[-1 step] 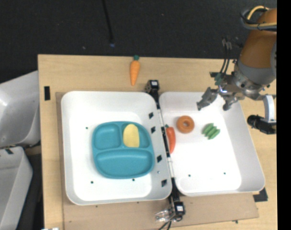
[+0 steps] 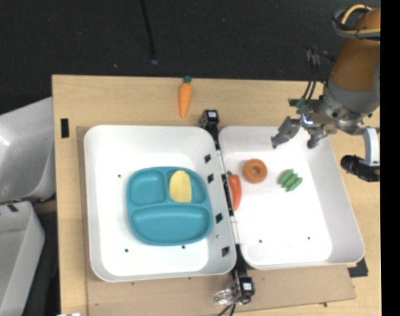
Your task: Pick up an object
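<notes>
My gripper (image 2: pixel 299 135) hangs over the far edge of the right bin (image 2: pixel 318 242), its two fingers spread apart and open with nothing between them. Below it in that bin lie an orange ring-shaped donut (image 2: pixel 255 171), a green pod-like piece (image 2: pixel 290 180) to the donut's right, and a red-orange pepper-like piece (image 2: pixel 235 191) against the bin's left wall. The donut sits a short way below and left of the fingers.
The left bin (image 2: pixel 104 242) holds a blue divided plate (image 2: pixel 168 205) with a yellow piece (image 2: pixel 180 187) in its upper right compartment. A toy carrot (image 2: pixel 185 96) lies on the bench beyond the bins. A black clamp (image 2: pixel 210 118) sits at the bins' far junction.
</notes>
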Robot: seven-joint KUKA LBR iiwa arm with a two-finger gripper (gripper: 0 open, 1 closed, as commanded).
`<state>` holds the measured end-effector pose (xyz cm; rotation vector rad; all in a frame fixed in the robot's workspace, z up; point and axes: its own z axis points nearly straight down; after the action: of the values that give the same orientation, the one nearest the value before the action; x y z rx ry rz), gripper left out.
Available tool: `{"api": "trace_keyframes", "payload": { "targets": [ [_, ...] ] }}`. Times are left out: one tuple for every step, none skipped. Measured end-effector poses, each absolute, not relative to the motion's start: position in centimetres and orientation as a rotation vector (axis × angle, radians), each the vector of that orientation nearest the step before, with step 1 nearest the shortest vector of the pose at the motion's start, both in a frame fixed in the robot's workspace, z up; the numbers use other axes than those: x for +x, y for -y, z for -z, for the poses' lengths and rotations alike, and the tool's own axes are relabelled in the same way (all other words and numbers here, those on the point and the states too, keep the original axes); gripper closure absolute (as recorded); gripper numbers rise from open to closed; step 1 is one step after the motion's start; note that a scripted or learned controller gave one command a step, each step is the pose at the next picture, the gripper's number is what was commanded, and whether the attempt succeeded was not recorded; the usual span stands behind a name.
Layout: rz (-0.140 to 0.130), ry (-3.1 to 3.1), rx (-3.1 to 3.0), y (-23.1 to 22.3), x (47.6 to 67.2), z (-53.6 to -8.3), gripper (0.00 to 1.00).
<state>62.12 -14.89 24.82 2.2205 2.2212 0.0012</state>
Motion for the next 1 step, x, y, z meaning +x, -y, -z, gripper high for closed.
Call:
{"api": "trace_keyframes", "payload": {
  "targets": [
    [0.005,-2.221,2.223,15.35,61.85,-20.54,0.00]
  ]
}}
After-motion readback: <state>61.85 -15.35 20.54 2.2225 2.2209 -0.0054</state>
